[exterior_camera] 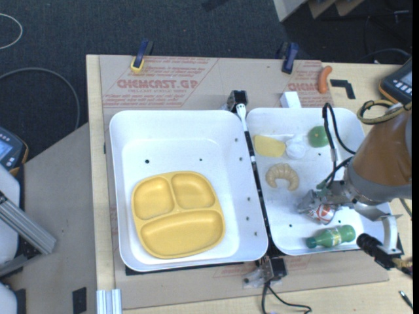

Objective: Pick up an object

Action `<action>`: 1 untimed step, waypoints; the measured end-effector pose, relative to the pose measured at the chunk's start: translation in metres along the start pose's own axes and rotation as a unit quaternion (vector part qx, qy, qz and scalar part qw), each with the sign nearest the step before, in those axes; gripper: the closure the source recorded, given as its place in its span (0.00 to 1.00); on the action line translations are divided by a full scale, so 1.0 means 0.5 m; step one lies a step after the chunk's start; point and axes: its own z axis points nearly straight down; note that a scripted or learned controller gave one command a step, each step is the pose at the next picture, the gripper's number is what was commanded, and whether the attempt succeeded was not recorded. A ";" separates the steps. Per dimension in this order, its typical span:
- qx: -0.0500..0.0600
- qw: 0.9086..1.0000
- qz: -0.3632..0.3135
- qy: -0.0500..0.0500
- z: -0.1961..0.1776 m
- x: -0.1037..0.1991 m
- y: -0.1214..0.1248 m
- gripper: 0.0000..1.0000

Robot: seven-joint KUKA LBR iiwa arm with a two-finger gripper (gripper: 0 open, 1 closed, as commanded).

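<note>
Gripper (pixel 321 205) down just above the green bottle (pixel 332 236), over a red-and-white item (pixel 323 212); jaw state impossible to tell.

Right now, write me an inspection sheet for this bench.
Surface: board bench bearing two white bins, left bin and right bin.
Job's things: right bin holds a croissant, yellow block, white lump, green ball, green bottle and a red-and-white item.
Clutter: yellow divided plate in the left bin.
Grippers: pincer low over the red-and-white item; grip unclear.
Cables: black cable crossing the right bin.
Surroundings: dark floor; clamps at the far edge.
</note>
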 end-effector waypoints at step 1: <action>-0.006 1.000 -0.006 0.001 -0.191 0.163 0.135 1.00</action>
